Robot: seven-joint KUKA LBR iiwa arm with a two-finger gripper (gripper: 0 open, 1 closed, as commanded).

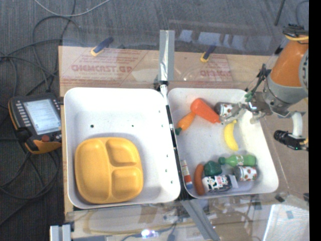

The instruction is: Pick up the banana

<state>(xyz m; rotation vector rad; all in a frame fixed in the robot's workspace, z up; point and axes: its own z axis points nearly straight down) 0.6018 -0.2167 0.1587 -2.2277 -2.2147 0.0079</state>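
1. The arm (291, 69) reaches in from the right, and its gripper (239, 110) sits over the far part of the right bin (266, 185), just above the far tip of the banana (230, 136).
2. The step in hand looks like the approach: the banana lies flat on the bin floor and nothing shows between the fingers.
3. Whether the fingers are spread or closed cannot be told; metal parts and a small can (224, 108) crowd that spot.
4. The banana rests in the right half of the right bin, near the right wall, with clear floor around most of it.
5. Its long axis runs near to far, slightly curved; 1 tip points toward the gripper, the other toward the green bottle (237, 160) at the near side.
6. The orange bottle (199, 113) lies to its left, well apart.
7. The next move likely calls for shifting a little nearward to the banana's middle, turning the fingers across its narrow width, then descending.
8. The left bin (75, 99) holds a yellow tray (109, 169), clear of the work.
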